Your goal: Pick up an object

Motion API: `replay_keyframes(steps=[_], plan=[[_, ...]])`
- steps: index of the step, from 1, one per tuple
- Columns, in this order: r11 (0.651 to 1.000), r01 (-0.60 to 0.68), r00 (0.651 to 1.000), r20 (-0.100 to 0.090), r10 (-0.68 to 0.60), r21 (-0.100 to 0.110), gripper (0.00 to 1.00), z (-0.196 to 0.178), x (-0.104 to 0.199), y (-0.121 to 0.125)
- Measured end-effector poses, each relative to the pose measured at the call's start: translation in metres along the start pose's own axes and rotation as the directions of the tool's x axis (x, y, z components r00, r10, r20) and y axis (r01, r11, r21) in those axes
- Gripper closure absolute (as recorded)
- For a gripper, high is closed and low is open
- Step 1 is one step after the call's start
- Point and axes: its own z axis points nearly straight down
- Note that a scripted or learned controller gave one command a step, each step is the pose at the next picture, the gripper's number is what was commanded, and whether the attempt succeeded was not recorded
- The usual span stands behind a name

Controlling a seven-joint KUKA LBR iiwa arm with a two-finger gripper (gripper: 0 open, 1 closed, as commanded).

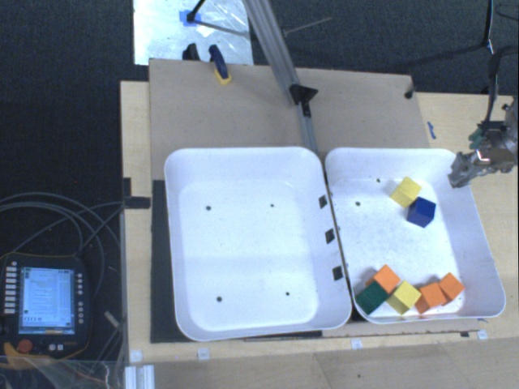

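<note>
The right bin (478,241) holds several small blocks. A yellow block (405,191) and a dark blue block (421,211) lie together in its upper part. Along its front wall sit an orange block (387,279), a green block (372,297), a second yellow block (403,297) and two more orange blocks (442,291). My gripper (468,168) hovers at the bin's upper right edge, well clear of every block, with nothing seen in it.
The left bin (182,177) lies beside the right one. A grey pole (276,47) slants across the back board. A teach pendant (45,302) with cables lies on the floor at the left.
</note>
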Motion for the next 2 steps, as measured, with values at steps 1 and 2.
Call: replay_keyframes(steps=[1,2], plan=[[1.000,0.005,1.000,-0.003,-0.005,0.005,1.00,0.014,0.053,0.008],[1.000,0.005,1.000,-0.004,-0.005,0.004,1.00,0.007,0.100,0.015]])
